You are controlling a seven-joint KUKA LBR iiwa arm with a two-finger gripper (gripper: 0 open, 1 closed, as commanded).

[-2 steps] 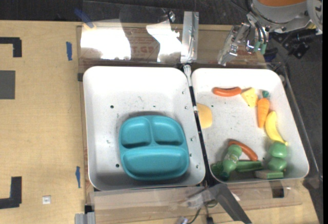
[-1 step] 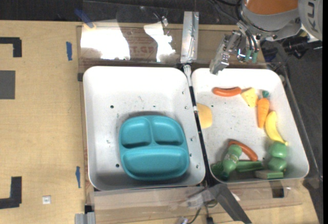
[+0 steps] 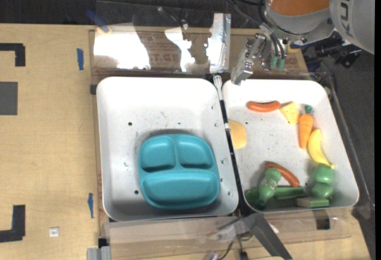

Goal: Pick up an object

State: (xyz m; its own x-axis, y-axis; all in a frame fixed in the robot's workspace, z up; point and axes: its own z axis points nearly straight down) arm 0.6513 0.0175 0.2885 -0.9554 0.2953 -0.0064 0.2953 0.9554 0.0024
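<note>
The claw (image 3: 249, 66) hangs over the far edge of the right bin (image 3: 256, 137), near the divide between the bins, gripping nothing; whether its fingers are spread or pressed together cannot be told. In the right bin lie an orange sausage (image 3: 263, 106) at the far side, a yellow cheese wedge (image 3: 290, 112), a carrot (image 3: 305, 127) and a banana (image 3: 317, 149) along the right wall, and green toy vegetables (image 3: 294, 188) crowded at the near side. The left bin (image 3: 119, 110) holds a teal divided tray (image 3: 177, 170). Both bins sit on the counter (image 3: 41, 134).
</note>
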